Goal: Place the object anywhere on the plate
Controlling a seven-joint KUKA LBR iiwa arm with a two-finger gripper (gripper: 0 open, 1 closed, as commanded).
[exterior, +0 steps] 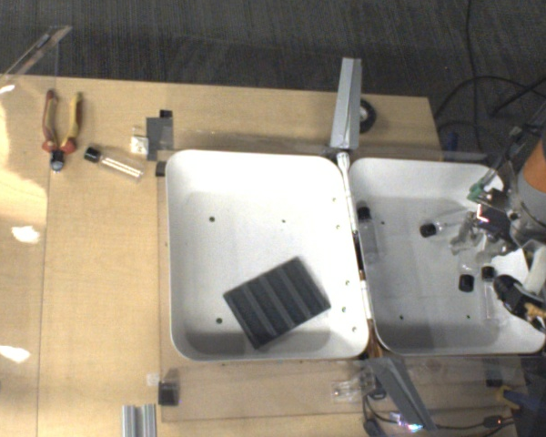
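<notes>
Dark grey and ribbed, the flat rectangular plate (278,302) lies askew in the near part of the left bin (191,244). In the right bin (409,299) a small black object (428,229) sits toward the far side, with perhaps another black piece (467,281) nearer. The arm (539,185) reaches in from the right, its gripper (478,235) low over that bin beside the object; whether it is parted or closed I cannot tell.
</notes>
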